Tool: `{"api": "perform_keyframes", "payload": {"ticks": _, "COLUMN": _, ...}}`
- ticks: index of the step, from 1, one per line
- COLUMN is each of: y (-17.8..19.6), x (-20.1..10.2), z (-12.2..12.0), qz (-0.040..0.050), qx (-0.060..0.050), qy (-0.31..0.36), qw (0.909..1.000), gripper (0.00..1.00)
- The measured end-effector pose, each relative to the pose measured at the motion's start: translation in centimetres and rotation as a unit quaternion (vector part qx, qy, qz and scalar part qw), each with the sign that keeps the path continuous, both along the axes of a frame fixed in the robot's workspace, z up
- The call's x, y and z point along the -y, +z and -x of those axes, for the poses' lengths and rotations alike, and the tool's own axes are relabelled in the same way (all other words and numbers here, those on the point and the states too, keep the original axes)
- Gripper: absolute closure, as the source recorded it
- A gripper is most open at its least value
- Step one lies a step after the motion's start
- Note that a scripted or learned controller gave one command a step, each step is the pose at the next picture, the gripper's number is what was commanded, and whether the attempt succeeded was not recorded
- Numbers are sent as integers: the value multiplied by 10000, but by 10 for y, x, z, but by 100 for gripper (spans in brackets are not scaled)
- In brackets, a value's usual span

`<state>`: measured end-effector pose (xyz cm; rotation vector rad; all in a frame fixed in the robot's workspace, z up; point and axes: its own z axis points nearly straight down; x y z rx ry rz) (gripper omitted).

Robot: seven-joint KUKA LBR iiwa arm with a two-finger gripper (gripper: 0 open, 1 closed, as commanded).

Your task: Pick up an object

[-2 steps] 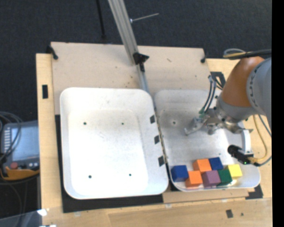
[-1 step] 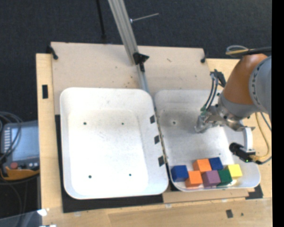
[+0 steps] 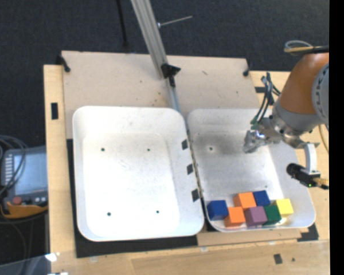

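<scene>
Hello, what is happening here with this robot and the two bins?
A grey and orange arm reaches in from the right over the right bin. Its gripper hangs above the middle of that bin, apart from the blocks. The coloured blocks lie clustered at the bin's near edge: blue, orange, purple, green, yellow. Nothing is picked up yet. The left bin sits beside it.

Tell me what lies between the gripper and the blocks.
Bare white floor of the right bin; nothing lies between the gripper and the blocks, per the camera view.
</scene>
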<state>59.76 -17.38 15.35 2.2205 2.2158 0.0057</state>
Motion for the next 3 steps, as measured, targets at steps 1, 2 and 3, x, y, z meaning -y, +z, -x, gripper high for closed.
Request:
{"api": "perform_keyframes", "payload": {"ticks": 1, "y": 64, "x": -2, "z": -3, "qz": 5, "qx": 14, "qy": 31, "qw": 10000, "gripper": 100}}
{"api": "perform_keyframes", "payload": {"ticks": 2, "y": 118, "x": -12, "z": -2, "qz": 2, "qx": 13, "qy": 41, "qw": 10000, "gripper": 100}}
{"api": "perform_keyframes", "payload": {"ticks": 3, "y": 103, "x": -60, "z": 3, "qz": 1, "qx": -28, "qy": 36, "qw": 10000, "gripper": 100}}
